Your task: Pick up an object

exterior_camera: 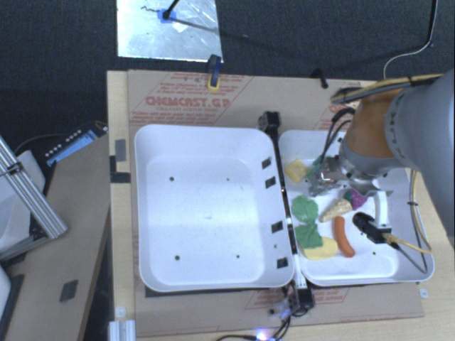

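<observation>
Grey gripper hovers low in your right bin, grip state impossible to tell. Yellow wedge, green leaf, cone and sausage crowd beside it; you risk pinching two, or none.

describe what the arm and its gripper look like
The arm is a thick, rounded grey tube with an orange band above the wrist. Dark cables run along that band down to the gripper, a small metallic grey and black assembly.
</observation>
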Robot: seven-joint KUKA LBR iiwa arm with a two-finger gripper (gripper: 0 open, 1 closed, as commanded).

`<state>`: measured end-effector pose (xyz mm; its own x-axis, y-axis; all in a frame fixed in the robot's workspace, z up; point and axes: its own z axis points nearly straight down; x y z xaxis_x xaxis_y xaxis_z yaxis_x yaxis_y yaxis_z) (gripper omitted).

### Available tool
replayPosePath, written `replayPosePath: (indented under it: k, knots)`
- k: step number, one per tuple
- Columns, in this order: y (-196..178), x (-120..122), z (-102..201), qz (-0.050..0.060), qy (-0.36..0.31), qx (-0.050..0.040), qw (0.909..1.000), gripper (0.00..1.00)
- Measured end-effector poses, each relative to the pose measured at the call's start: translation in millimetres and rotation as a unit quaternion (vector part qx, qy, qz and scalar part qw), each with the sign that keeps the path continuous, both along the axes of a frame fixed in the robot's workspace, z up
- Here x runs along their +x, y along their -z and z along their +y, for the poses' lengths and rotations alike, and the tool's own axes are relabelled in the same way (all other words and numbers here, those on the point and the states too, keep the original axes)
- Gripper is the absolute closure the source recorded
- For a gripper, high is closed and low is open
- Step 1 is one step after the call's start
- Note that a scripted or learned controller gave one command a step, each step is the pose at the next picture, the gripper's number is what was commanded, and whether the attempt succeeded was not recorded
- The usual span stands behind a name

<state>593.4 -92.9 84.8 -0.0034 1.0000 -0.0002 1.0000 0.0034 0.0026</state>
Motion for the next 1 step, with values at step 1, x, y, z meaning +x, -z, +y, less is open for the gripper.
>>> replayPosePath:
  k: [1]
  knots:
    - [0.0,10.6,10.1,0.0,-0.001,0.0002,1.0,1.0]
